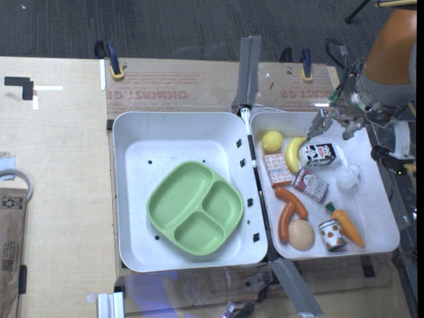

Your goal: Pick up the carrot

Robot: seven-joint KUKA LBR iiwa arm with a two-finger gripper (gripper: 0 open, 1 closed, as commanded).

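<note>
The carrot is orange with a small green top. It lies near the front right corner of the right bin, beside a small can. My gripper hangs over the back of that bin, just above a small black and white milk carton. Its fingers are spread and open, with nothing between them. The carrot is well in front of the gripper, toward the bin's near edge, and nothing covers it.
The right bin also holds a lemon, a banana, a red and white box, a dark red packet, two red sausages, an egg and crumpled plastic. A green divided plate lies in the left bin.
</note>
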